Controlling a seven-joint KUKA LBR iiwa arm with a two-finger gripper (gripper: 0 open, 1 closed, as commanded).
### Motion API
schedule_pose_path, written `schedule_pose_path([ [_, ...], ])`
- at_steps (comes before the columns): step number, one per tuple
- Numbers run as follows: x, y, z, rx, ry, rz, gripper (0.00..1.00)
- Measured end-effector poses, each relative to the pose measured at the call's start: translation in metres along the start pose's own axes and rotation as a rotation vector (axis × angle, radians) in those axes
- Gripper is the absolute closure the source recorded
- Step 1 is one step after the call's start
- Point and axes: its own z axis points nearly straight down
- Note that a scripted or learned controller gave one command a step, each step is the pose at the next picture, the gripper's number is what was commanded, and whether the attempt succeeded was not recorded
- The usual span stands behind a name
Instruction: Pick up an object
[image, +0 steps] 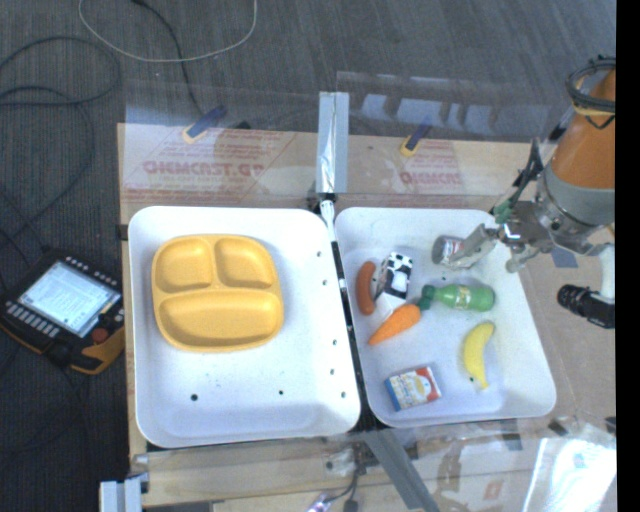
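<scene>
Hovering claw (505, 243): over right bin's (520, 400) 2 o'clock rim, fingers spread, gripping nothing.
Room: bare floor along right wall.
Silver can (455, 249): at claw's 9 o'clock, just beside.

Bright even overhead light, soft shadows, slightly grainy, mild blur

Bench (230, 165) with two white bins (240, 410).
</scene>
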Motion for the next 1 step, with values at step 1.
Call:
schedule_pose_path([
  [1,-0.0089,-0.0174,0.1512,-0.006,-0.002,-0.024,0.00],
])
